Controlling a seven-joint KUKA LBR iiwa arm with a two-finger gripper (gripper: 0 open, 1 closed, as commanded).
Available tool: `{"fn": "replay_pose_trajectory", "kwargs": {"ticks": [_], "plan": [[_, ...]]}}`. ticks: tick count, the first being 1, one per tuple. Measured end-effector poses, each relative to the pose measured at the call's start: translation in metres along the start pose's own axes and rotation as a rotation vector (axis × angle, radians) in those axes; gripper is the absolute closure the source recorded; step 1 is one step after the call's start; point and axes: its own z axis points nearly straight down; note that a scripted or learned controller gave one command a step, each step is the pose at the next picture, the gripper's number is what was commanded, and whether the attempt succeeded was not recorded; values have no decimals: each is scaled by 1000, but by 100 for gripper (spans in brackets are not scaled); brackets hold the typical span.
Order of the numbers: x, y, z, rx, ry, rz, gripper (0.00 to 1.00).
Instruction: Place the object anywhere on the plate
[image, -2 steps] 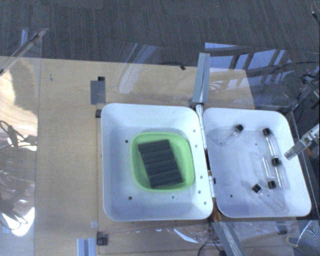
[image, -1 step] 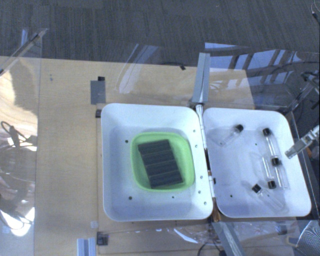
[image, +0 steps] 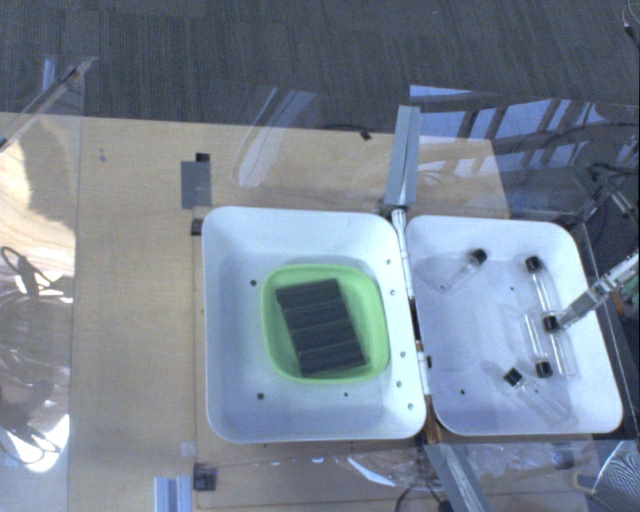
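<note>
A lime-green square plate (image: 372, 300) lies in the left white bin (image: 230, 330). On it rests a dark grey ridged block (image: 320, 327), tilted a little. Several clear vials with black caps lie in the right white bin (image: 470, 400): one vial (image: 462, 268) at the back left, another (image: 541, 288) at the back right, a third (image: 535, 398) near the front. My gripper (image: 560, 320) reaches in low from the right edge, and its tip sits at the black cap of a vial (image: 556, 348) in the right half of that bin.
A grey metal post (image: 404, 160) stands behind the seam between the two bins. The wooden bench (image: 120, 300) stretches out to the left, partly under clear sheeting. Cables lie at the far right behind the arm.
</note>
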Motion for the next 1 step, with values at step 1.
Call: {"fn": "replay_pose_trajectory", "kwargs": {"ticks": [1], "plan": [[0, 0, -7, 0, 0, 49, 0]]}}
